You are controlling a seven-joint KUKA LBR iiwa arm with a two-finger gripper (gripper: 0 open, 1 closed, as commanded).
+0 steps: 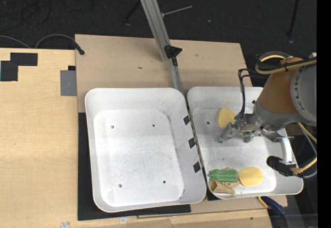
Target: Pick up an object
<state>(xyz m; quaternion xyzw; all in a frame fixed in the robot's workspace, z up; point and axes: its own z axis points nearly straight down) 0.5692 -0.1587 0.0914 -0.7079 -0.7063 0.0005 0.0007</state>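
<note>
The grey arm [289, 95] with its orange band reaches in from the right, end effector [226, 135] lowered leftward.

White bins [134, 113], yellow pieces [225, 117], green toy [223, 175], orange-banded grey arm [289, 92]

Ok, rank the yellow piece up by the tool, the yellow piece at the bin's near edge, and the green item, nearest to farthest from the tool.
1. Upper yellow piece, beside the tool.
2. Lower yellow piece, right bin's near edge.
3. Green item, left of that piece. These last two are almost too close to call.
</note>
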